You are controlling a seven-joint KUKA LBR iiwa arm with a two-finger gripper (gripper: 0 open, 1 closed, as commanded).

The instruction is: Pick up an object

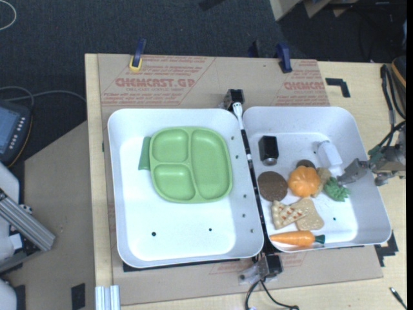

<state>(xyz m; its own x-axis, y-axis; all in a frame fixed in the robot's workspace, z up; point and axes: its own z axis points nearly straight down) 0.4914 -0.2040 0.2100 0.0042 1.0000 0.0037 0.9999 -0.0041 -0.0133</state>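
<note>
Two white bins sit side by side on the desk (193,82). The left bin (129,192) holds a green divided plate (191,164). The right bin (368,218) holds all the loose objects, taken here with the orange pumpkin (304,181) as landmark: a brown disc (272,185) touching its left side, a black block (268,148) up and to the left, a white bottle (328,154) up and to the right, a green leafy piece (336,190) just beside its right, crackers (295,213) just below, and a carrot (293,239) lower still, its long axis lying left to right along the bin's near wall.

The end effector (356,170) enters from the right, over the right bin, to the right of the pumpkin and just above the leafy piece. Whether it is spread or pressed together cannot be told at this size, and nothing is visibly pinched.

The nearest candidates appear to be the leafy piece and the bottle; the pumpkin lies to the end effector's left, slightly lower in view. No object looks lifted yet.
</note>
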